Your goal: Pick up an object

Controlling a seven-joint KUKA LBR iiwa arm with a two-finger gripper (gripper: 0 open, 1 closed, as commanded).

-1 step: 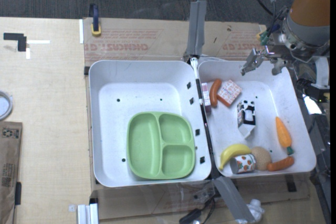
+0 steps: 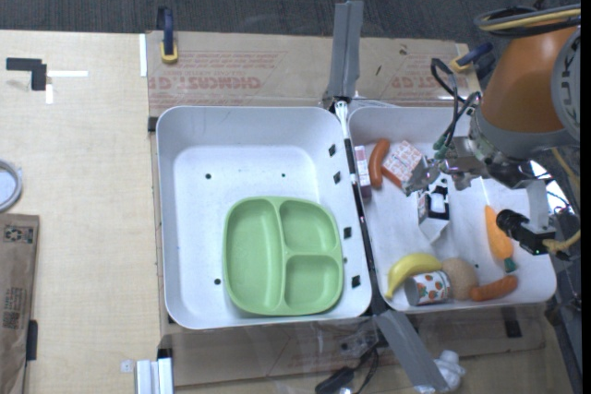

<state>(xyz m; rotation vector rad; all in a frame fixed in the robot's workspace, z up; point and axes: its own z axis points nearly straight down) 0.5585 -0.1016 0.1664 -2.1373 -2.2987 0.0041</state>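
The right bin holds several small items. An orange sausage and a red-and-white box lie at its far left. A banana, a small printed can, a tan round item and a carrot lie along its near side. Another orange carrot lies at the right. My gripper hangs over the middle of this bin, just right of the box and above the banana. I see nothing held in it.
The left bin holds a green divided plate in its near right part. A raised divider separates the two bins. The arm's orange band looms over the right bin's far right corner. Cables and a black bracket hang near the right wall.
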